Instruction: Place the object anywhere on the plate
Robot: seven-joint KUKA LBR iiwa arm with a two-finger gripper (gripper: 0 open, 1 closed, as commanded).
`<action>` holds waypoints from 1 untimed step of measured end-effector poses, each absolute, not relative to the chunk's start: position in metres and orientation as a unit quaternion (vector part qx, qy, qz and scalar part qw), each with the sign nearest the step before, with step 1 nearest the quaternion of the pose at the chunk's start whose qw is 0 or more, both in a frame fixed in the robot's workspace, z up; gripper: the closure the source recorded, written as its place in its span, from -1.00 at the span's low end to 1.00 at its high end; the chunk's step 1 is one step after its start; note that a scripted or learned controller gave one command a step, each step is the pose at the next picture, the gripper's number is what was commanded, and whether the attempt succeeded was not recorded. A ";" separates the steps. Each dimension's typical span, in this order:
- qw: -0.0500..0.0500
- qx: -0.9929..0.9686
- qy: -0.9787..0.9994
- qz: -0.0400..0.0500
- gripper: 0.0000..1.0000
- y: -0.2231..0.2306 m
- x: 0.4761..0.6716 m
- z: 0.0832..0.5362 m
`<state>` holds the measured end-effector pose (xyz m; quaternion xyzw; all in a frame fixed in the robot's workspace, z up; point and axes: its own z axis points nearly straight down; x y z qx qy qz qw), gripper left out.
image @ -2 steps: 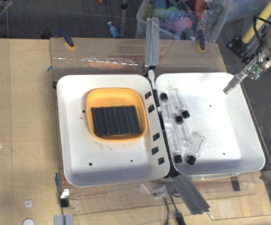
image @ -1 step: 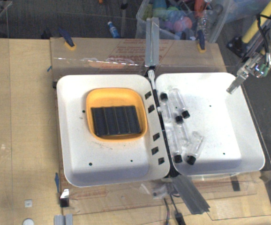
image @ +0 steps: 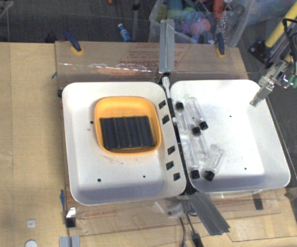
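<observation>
A yellow plate [image: 127,107] with a dark ridged block [image: 126,133] is sitting in the left bin [image: 81,158]. Clear tubes [image: 197,138] are lying in the right bin [image: 251,153], well apart from the end effector [image: 259,98] hanging over its far right corner.

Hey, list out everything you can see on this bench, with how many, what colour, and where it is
Shallow white plastic bins: two, white, side by side on the wooden bench.
Orange square plate: one, orange, in the left bin.
Black ribbed rectangular block: one, black, lying on the plate.
Clear plastic tubes with black caps: about four, transparent, along the left side of the right bin.
Clear tub of colourful toys: one, mixed colours, behind the bins.
Blue clamps: two, blue, at the bench's back edge.
Gripper: one, grey, over the right bin's far right corner.
</observation>
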<state>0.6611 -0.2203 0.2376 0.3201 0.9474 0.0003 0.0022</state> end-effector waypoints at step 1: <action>0.002 0.309 0.951 0.000 -1.00 -0.220 0.661 0.236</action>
